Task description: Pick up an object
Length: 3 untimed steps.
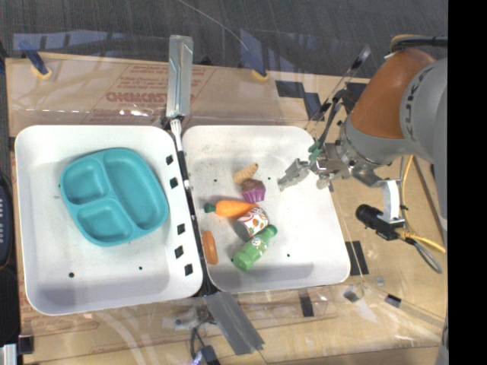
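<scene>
Camera view: your claw (pixel 293 175) hangs over the right bin (pixel 319 238), upper right; can't tell its opening, nothing visibly held. Toy carrot (pixel 230 208), green bottle (pixel 253 249) and cupcake (pixel 253 191) cluster mid-bin, left of it. Blue tray (pixel 114 195) fills the left bin (pixel 46 280).

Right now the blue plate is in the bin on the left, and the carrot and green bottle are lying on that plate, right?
Not quite. The camera view shows the blue plate in the left bin, but the carrot and green bottle lie in the right bin, not on the plate.
</scene>
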Each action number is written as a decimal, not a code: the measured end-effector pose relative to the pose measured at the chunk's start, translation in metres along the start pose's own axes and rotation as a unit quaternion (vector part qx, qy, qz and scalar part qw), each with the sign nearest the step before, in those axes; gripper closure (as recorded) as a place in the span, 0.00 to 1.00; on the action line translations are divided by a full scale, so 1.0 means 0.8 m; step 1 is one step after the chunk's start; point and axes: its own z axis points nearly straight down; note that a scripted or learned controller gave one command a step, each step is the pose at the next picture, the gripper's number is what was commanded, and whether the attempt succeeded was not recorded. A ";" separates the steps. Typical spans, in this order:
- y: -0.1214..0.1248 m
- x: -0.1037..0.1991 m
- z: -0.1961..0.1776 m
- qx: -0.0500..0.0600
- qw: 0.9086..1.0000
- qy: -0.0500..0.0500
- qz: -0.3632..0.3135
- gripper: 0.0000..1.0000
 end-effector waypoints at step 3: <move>0.059 0.106 -0.013 -0.006 0.996 -0.001 -0.085 1.00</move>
